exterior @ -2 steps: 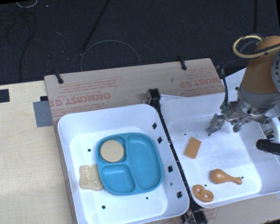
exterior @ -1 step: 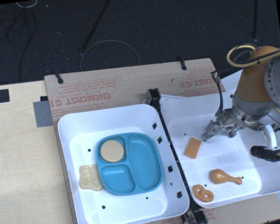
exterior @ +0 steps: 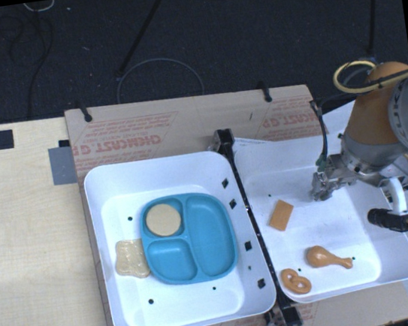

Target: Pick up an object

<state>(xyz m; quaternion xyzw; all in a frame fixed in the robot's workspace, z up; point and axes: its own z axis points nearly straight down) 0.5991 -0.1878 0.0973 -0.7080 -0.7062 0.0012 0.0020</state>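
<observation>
I have the tool low over the right bin, approach step; whether it is spread I cannot tell. Nearest target, the orange block, lies just beside it: next, shift over and descend.

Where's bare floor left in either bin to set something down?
Right bin: bare patch between the orange block and the gripper, crowded along the near edge by the pretzel and drumstick. Left bin: blue tray fills most; bare strip in front.
</observation>
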